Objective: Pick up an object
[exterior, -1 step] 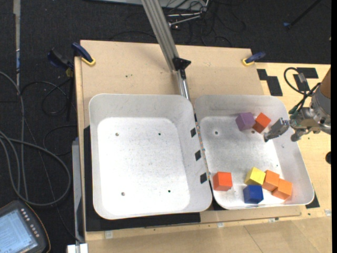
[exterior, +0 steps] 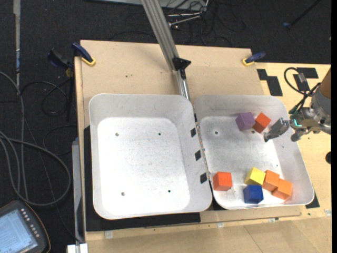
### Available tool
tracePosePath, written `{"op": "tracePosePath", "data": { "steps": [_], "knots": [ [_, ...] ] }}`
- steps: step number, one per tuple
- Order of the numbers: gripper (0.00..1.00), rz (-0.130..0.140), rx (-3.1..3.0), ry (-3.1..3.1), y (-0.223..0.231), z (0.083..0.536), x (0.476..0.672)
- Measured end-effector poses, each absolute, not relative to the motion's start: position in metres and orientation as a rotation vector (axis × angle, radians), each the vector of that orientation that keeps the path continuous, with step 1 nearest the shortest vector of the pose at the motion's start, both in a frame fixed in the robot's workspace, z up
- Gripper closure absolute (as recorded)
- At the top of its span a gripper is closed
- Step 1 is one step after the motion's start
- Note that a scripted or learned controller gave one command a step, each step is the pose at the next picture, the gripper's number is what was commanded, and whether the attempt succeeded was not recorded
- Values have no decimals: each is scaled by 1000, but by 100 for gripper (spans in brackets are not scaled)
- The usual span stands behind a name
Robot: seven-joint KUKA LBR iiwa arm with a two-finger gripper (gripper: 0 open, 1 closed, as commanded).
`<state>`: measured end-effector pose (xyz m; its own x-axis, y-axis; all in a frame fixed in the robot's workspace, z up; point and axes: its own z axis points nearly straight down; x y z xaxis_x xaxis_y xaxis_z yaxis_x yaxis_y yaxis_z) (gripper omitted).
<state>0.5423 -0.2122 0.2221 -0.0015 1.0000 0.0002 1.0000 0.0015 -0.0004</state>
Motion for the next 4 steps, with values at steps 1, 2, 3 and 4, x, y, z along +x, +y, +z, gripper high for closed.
{"op": "tracePosePath", "data": {
  "steps": [1, 2, 3, 4],
  "knots": [
    [0, 5, -2219, -2217, -211, 166, 532],
    [0, 4, -2218, -2217, -208, 102, 529],
    [0, 1, -2221, -2221, -208, 95, 530],
    [100, -2, -2224, -2223, -208, 106, 530]
  ]
}}
